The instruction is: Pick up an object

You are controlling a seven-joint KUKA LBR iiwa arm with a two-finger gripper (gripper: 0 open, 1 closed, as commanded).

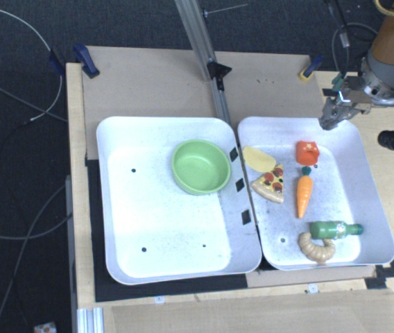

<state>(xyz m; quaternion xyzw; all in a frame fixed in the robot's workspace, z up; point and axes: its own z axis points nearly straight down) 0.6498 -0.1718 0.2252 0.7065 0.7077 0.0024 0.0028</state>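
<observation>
The right bin (pixel 363 186) holds a red pepper (pixel 306 152), an orange carrot (pixel 303 194), a pizza slice (pixel 270 184), a yellow chip-like piece (pixel 259 159), a green bottle (pixel 333 229) and a tan curled pastry (pixel 317 248). My gripper (pixel 330 119) hangs over the far rim of that bin, up and right of the red pepper, with nothing seen between its fingers. Its tips are small and dark against the rim.
A green bowl (pixel 200 166) sits in the left bin (pixel 124 207) near its far right. A grey metal pole (pixel 197 33) slants down to the gap between the bins. Blue clamps (pixel 86 61) grip the bench's far corners.
</observation>
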